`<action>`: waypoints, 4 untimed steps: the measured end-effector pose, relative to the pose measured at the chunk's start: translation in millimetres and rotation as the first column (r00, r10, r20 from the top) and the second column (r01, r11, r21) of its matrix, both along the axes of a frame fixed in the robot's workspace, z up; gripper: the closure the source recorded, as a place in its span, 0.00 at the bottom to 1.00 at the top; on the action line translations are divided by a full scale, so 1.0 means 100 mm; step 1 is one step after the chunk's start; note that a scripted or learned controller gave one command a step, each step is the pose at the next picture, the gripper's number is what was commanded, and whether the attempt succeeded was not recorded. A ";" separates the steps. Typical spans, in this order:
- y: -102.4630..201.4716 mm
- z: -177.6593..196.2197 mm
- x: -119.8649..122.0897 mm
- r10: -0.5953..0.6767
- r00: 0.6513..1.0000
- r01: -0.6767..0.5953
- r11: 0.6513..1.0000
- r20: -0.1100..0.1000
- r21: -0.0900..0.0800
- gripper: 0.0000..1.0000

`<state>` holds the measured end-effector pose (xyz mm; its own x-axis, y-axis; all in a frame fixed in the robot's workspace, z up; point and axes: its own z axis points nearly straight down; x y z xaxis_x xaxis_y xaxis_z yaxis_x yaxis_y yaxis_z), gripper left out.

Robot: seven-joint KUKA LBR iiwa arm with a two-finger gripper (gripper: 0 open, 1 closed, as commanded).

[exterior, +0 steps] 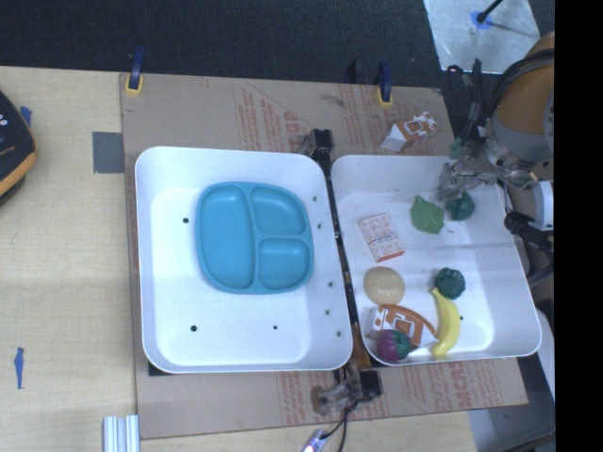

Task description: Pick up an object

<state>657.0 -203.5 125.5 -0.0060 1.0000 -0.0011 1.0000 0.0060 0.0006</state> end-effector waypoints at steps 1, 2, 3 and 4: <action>-0.03 -0.33 0.00 0.001 1.000 -0.001 1.000 -0.006 0.010 1.00; -0.03 -0.34 -0.12 0.001 1.000 -0.001 1.000 -0.004 0.009 1.00; 0.21 -0.25 0.00 -0.002 1.000 0.002 1.000 -0.002 0.002 1.00; 0.29 -0.34 -0.29 -0.003 1.000 0.003 1.000 -0.005 0.000 1.00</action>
